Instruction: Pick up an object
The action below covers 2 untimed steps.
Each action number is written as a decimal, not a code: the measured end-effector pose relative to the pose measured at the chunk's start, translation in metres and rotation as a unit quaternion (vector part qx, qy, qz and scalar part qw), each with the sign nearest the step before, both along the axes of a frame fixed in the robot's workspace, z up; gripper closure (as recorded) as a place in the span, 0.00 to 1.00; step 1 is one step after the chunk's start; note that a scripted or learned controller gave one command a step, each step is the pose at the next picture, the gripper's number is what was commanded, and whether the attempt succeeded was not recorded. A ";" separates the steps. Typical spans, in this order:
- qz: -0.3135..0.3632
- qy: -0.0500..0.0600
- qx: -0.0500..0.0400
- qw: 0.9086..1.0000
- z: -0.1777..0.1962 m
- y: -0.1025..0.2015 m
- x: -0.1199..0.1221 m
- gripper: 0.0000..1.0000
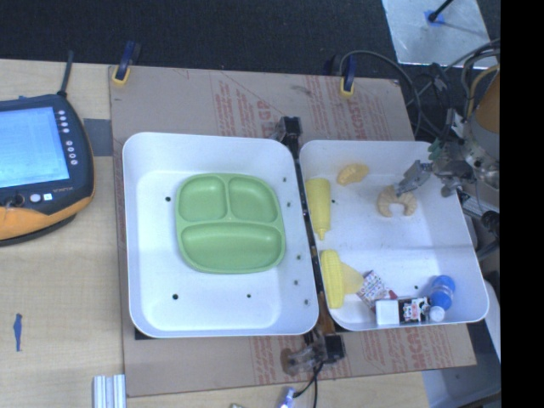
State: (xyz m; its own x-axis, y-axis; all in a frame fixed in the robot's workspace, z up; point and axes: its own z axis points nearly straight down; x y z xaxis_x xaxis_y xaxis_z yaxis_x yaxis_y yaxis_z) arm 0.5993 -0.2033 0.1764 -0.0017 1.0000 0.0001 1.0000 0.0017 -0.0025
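The gripper point(414, 179) is seen low over the right bin point(442, 253), its grey fingers spread apart just above a pale, curved croissant-like piece point(397, 201); nothing is clamped between them. In the same bin are noted a small yellow-orange lump point(352, 174), two smooth yellow corn-shaped pieces point(318, 206) along the left wall, and a blue-capped bottle point(439, 295) near the front. A matte green three-compartment plate point(229, 223) is recorded in the glossy left bin point(153, 304).

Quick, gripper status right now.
Gripper: above the croissant in the right bin; grip state cannot be told.
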 end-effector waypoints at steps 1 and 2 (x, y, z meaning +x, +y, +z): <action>0.002 -0.005 -0.003 1.000 -0.077 0.041 0.036 0.00; 0.002 -0.002 -0.002 1.000 -0.079 0.042 0.059 0.00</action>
State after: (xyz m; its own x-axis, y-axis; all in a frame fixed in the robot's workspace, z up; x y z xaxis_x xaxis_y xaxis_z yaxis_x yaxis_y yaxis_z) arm 0.6582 -0.1618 0.0969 -0.0052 1.0000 -0.0032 1.0000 0.0052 0.0021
